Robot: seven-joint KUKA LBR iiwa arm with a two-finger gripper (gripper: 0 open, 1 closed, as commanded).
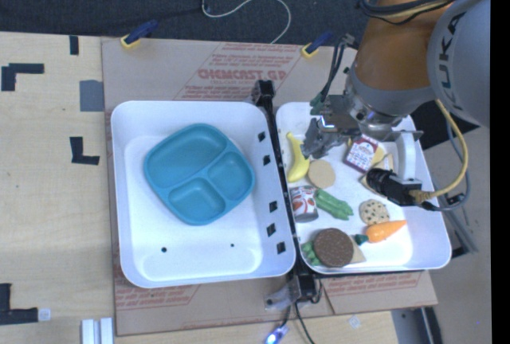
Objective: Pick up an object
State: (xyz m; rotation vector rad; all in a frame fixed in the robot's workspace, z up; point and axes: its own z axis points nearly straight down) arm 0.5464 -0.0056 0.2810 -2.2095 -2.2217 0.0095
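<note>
Gripper [320, 137] hangs low in the right bin [426, 259], over the banana [296, 160] and round cracker [322, 173]; its state cannot be determined. Centre on one item before descending, clear of the neighbouring can [304, 202].

A grey arm [470, 56] is seen, marked with dark "KUKA" lettering on its shell. Above the wrist, a glossy orange band [402, 24] is wrapped around a rounded joint, with black cables looped over its top. Below it, a grey metal wrist section is joined to a dark gripper [319, 137]. A yellow cable [460, 167] is routed along the side.
</note>
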